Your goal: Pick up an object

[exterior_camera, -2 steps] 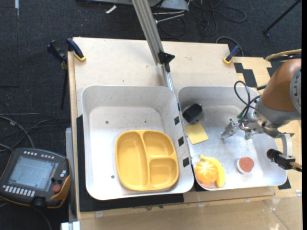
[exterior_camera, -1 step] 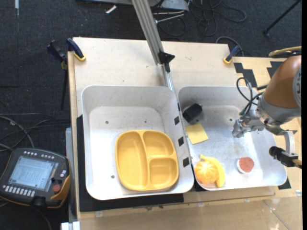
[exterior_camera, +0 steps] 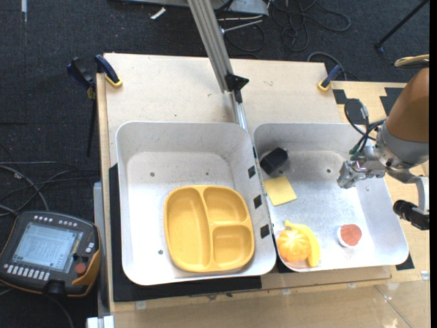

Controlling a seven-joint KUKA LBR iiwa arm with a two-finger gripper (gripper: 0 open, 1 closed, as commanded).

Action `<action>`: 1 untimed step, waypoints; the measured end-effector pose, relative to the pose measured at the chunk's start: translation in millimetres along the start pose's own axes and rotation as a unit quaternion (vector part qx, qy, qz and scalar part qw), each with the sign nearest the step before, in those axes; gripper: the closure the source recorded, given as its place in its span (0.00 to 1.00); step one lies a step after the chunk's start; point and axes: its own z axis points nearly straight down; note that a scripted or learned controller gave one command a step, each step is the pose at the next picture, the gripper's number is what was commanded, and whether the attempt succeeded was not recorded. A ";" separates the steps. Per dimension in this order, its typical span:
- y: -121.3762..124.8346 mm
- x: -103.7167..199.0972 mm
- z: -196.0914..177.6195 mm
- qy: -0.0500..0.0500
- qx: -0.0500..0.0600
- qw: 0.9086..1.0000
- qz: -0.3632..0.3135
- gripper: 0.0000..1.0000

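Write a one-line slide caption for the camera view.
Gripper poised over the right white bin holding a black block, yellow sponge, orange-yellow toy, red disc; yellow divided tray left.

A: How many bins?
B: Two white bins [exterior_camera: 130,183].
A: Their contents?
B: One yellow divided tray [exterior_camera: 208,227], one black block [exterior_camera: 274,160], one yellow card [exterior_camera: 280,190], one orange-and-banana toy [exterior_camera: 298,244], one red disc [exterior_camera: 350,235].

Robot lab, teach pendant [exterior_camera: 48,255], floor cables [exterior_camera: 300,19]

Divided tray [exterior_camera: 208,229] in left bin [exterior_camera: 136,142] — sponge [exterior_camera: 280,190], cup [exterior_camera: 350,236] in right bin [exterior_camera: 382,251]
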 end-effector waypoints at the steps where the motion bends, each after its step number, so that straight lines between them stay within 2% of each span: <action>1: -1.7 -1.1 -63.5 -0.001 -0.001 1.000 0.000 1.00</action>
